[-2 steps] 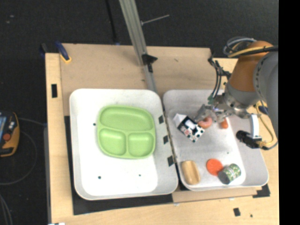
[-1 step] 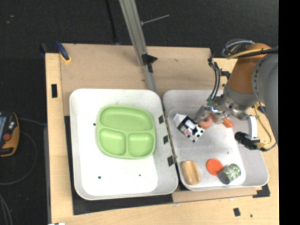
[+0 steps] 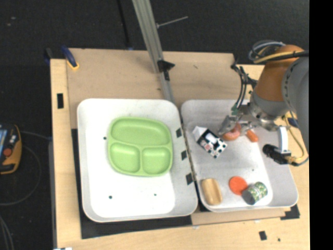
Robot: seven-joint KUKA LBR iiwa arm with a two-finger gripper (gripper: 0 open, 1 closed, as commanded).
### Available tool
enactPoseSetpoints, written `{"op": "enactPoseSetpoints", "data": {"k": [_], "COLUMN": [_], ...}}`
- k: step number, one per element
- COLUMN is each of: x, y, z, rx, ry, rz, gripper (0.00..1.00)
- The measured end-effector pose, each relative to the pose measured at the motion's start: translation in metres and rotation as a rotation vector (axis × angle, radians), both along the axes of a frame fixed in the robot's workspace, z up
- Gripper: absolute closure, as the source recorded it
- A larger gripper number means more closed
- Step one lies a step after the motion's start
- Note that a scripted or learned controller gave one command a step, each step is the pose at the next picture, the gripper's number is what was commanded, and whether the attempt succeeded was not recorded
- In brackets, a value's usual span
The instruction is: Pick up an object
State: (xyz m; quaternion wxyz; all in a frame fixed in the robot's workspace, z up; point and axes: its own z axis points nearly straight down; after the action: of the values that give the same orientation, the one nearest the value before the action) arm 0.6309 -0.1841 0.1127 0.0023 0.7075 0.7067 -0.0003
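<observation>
My gripper (image 3: pixel 235 125) is low over the upper middle of the right bin (image 3: pixel 276 184), under the grey wrist with the orange band (image 3: pixel 270 82). A small pink-red object (image 3: pixel 232 134) lies directly beneath it and looks to be touching it. Just to the right lies a small orange piece (image 3: pixel 252 136). To the left rests a white and black patterned object (image 3: pixel 210 141). Near the bin's front edge are a tan oblong piece (image 3: pixel 210 190), a red-orange disc (image 3: pixel 237 184) and a green can (image 3: pixel 255 192) on its side.
The left bin (image 3: pixel 93 191) holds a green divided plate (image 3: pixel 140 146). A grey metal post (image 3: pixel 151 35) slants up from between the bins at the back. Cables and a black and white part (image 3: pixel 277 151) hang by the right bin's right wall.
</observation>
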Motion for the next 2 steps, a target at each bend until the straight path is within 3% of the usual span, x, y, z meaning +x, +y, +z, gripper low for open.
{"op": "enactPoseSetpoints", "data": {"k": [2], "x": [-0.005], "y": [-0.006], "z": [0.097], "rx": [0.001], "ry": [-0.004], "rz": [0.003], "gripper": [1.00]}}
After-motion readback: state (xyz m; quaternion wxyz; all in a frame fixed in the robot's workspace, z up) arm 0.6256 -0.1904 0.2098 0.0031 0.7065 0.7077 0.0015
